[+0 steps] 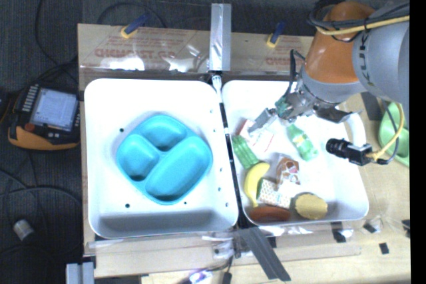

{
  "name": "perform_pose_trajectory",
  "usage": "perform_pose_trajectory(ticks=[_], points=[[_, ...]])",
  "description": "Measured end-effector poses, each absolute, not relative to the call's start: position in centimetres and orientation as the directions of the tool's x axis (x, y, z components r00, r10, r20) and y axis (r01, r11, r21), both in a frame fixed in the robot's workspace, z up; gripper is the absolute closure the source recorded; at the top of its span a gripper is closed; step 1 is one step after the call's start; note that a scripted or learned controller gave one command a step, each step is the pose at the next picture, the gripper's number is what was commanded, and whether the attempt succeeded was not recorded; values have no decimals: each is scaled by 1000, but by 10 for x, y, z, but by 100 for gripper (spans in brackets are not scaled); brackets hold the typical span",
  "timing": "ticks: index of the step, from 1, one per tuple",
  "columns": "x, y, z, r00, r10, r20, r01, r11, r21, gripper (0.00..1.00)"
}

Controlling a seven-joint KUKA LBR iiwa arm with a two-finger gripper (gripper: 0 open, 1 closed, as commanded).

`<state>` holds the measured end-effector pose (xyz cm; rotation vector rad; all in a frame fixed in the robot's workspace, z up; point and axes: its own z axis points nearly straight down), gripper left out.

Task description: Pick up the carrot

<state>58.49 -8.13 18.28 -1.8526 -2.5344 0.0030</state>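
**Arm over right bin, carrot not made out**

2 white bins side by side on the worktop (379, 209). Left bin (100, 110): 1 blue tray (164, 157) w/ 3 compartments. Right bin (349, 186): abt 7 items in a heap nr its left & front walls – 1 banana (253, 179), 1 green bottle (303, 144), 1 green stick-like item (244, 151) by the divider, 1 patterned box (269, 194), 1 yellow-brown lump (310, 205), 1 dark red-brown item (269, 213) at the front wall, 1 small brown/white item (288, 169). Can't tell which of these is the carrot. Jaws (261, 122) hang over the bin's back-left part, above a white packet (261, 138); can't tell if apart or together. Nothing seen between them.
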Motion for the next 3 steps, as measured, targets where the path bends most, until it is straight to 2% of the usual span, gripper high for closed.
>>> perform_pose_trajectory(ticks=[1, 2, 3], points=[[659, -114, 227, -483, 876, -3, 876, 483, -2, 0], [607, -81, 183, -520, 854, 0, 854, 520, -2, 0], [668, -106, 168, -157, 988, -3, 988, 157, -3, 0]])
